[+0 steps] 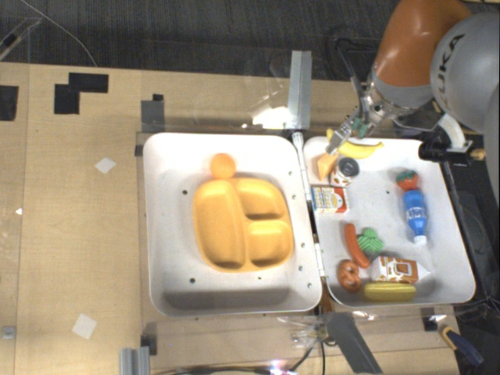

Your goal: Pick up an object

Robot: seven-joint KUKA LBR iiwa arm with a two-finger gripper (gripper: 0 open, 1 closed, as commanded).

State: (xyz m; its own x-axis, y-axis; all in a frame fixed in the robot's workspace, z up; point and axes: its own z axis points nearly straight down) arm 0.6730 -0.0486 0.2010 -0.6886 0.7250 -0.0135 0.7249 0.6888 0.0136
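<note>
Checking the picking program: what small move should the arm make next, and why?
Probably a short descent: the gripper hovers at the right bin's far-left corner, just above a yellow banana-like toy that looks ungrasped.

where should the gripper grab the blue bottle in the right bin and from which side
Grip the blue bottle across the middle of its body, coming straight down from above. It lies flat on the right bin floor, long axis running roughly toward and away from the camera, so fingers should probably close across its narrow width. There is bare floor on both sides; the red-and-green toy sits close at its far end, so stay mid-body.
</note>
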